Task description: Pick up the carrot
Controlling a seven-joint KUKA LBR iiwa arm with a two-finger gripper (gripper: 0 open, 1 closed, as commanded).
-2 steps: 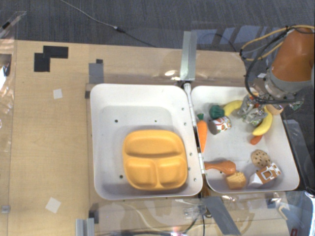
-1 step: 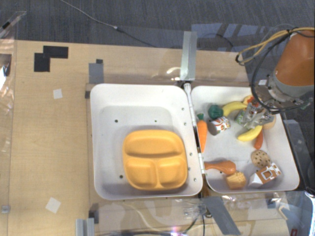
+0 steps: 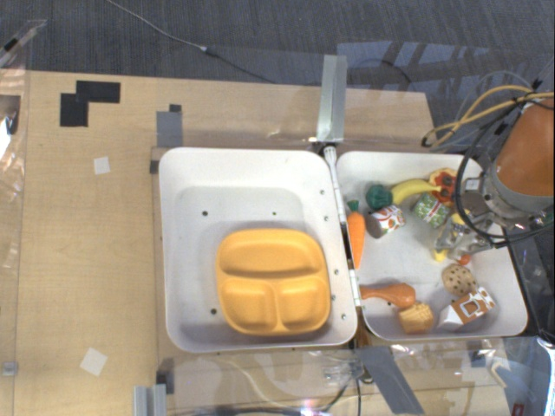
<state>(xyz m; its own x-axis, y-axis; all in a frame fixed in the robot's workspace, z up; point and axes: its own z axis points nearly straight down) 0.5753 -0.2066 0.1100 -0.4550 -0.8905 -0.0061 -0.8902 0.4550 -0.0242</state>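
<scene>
The carrot (image 3: 355, 237), orange with a green top, lies lengthwise against the left wall of the right bin (image 3: 519, 319), close to the divider between the bins. My gripper (image 3: 457, 239) hangs below the arm's orange band (image 3: 531, 152) over the right part of that bin, well to the right of the carrot. It sits low among a few small toys, and the wrist and cables hide its tip. Nothing shows as held.
Around the carrot lie a green vegetable (image 3: 378, 196), a small can (image 3: 388, 221), a banana (image 3: 416, 186) and a drumstick (image 3: 390, 295). A bread piece (image 3: 416, 317), cookie (image 3: 457, 277) and carton (image 3: 473, 304) sit at the front right. A yellow divided plate (image 3: 273, 280) rests in the left bin (image 3: 186, 232).
</scene>
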